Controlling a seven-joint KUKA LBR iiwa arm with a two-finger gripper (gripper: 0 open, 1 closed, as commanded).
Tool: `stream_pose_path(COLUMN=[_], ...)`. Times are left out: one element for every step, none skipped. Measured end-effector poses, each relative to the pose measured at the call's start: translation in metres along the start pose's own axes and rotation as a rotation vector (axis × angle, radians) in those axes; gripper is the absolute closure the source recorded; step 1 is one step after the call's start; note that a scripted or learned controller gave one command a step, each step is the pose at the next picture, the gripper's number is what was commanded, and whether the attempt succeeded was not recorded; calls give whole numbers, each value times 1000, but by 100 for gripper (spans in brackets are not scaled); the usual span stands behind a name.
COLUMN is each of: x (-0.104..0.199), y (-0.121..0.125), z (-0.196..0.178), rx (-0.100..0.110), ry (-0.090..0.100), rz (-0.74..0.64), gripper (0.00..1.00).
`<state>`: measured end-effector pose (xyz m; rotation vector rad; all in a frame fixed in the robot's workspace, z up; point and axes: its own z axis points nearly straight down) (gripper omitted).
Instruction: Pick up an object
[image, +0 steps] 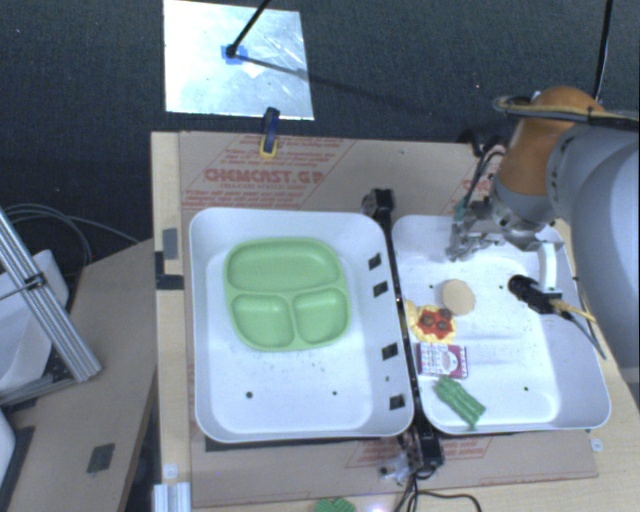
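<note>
The gripper (464, 246) hangs over the right bin (575, 395) near its twelve o'clock rim, fingers pointing down and holding nothing; their spread cannot be told. Just below it at six o'clock lies a tan round cookie (458, 296), then a pizza slice (432, 322), a red packet (442, 360) and a green pea pod (458, 400). A green divided plate (287, 293) sits in the left bin (215, 400).

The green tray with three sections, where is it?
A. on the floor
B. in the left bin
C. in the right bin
B: the green tray lies flat in the left bin, while the small toys sit in the right bin.
</note>
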<state>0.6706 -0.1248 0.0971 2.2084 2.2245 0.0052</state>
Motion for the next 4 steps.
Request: stream_pose_path(x=[0, -1, -2, -2], y=[0, -2, -38, -35], z=[0, 12, 12, 1], rx=[1, 5, 8, 2], ry=[0, 1, 2, 1], rz=[-2, 2, 7, 5], gripper=[0, 0, 0, 100])
